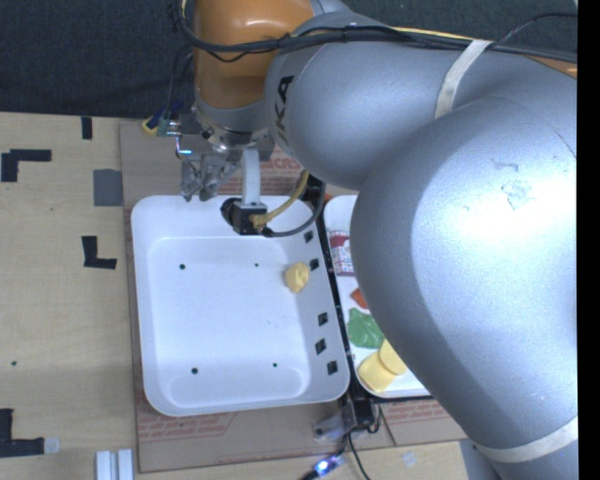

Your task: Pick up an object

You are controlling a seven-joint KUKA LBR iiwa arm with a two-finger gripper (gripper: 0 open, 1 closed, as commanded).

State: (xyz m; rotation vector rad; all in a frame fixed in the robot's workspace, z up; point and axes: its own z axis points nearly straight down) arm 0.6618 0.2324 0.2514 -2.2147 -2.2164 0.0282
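A small pale yellow lump (297,277) lies on the floor of the left white bin (178,375), close to its right wall. My gripper (201,184) hangs over the far left corner of that bin, well up and left of the lump and apart from it. Nothing shows beneath it but the bin's rim. The grey arm with its orange band (246,23) comes in from the right and covers much of the right bin.
The right bin (339,217) shows as a strip beside the arm, holding a green piece (364,328), a yellow piece (380,367) and a red-printed item (341,255). A white bracket with a black part and cable (246,212) hangs from the wrist over the left bin's far edge.
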